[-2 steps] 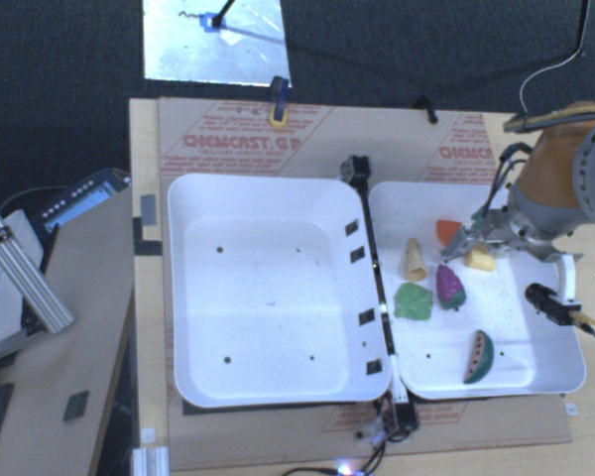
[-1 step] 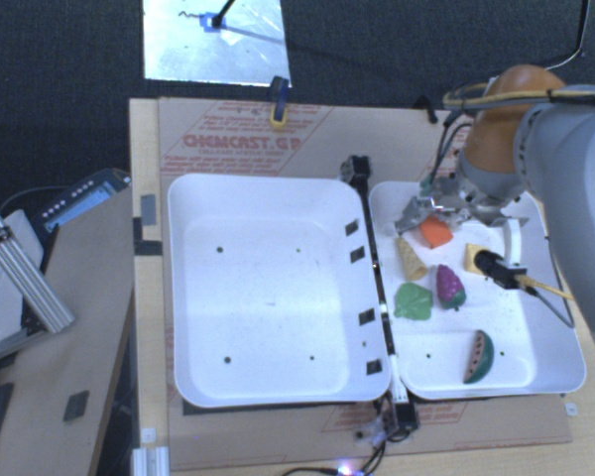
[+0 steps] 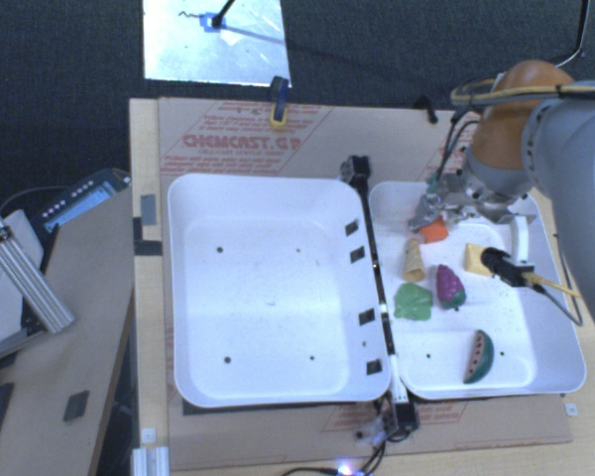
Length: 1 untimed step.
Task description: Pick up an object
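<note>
Orange toy (image 3: 433, 231) sits in the right bin (image 3: 545, 365), touching the gripper (image 3: 428, 214) tip. I cannot tell how the gripper is set. A purple toy (image 3: 449, 287) lies near.

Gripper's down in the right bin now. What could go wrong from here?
1. The gripper sits right above the orange piece, near the bin's back wall; a closing finger may push the piece away rather than catch it.
2. The cone lies just in front; a slip could knock it.
3. The cable crosses the yellow block and might drag it.
</note>
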Available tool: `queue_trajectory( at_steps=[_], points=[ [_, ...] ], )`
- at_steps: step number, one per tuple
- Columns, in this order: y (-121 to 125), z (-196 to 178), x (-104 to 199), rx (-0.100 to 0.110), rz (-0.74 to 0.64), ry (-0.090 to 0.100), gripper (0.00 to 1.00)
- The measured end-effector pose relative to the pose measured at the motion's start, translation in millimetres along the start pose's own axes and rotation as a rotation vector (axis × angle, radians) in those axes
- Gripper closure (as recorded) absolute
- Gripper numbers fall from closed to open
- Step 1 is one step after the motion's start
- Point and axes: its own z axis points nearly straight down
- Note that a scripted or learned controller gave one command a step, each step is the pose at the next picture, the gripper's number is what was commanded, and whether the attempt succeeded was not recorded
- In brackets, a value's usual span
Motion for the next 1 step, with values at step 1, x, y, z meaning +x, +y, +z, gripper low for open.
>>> queue_trajectory(
  at_steps=[1],
  points=[
    [-24.3, -94.5, 94.3, -0.003, -0.006, 0.004, 1.0]
  ],
)
